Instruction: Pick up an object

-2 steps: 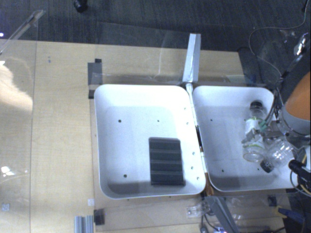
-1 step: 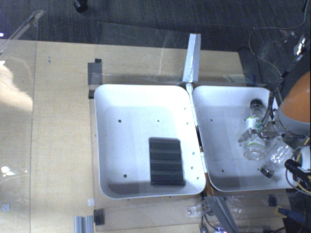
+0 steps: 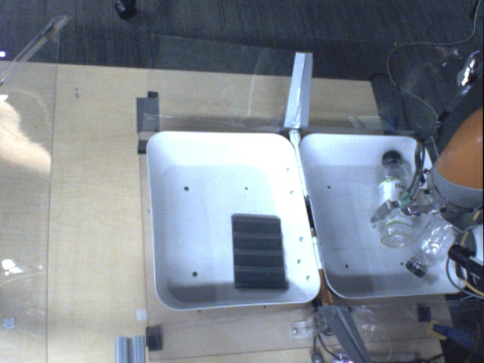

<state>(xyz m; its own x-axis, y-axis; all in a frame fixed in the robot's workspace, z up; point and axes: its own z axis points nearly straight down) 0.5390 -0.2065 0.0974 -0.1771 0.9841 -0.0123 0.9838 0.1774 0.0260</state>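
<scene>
A black ridged rectangular block [image 3: 259,252] lies in the left bin [image 3: 174,203], near its front wall. In the right bin [image 3: 340,225] a clear plastic bottle [image 3: 389,184] with a dark cap lies towards the back right. A second clear bottle [image 3: 429,246] lies near the front right corner, its dark cap pointing forward. Another clear piece [image 3: 395,231] sits between them. My gripper [image 3: 411,201] reaches in from the right and hangs low over the clear bottles, close to the first one. Glare and the see-through plastic blur its tip.
The grey arm with its orange band [image 3: 463,157] covers the right bin's right edge. A metal post [image 3: 299,97] stands behind the seam between the bins. Cables [image 3: 340,339] and clamps lie along the bench's front edge. A transparent sheet [image 3: 45,165] covers the bench's left.
</scene>
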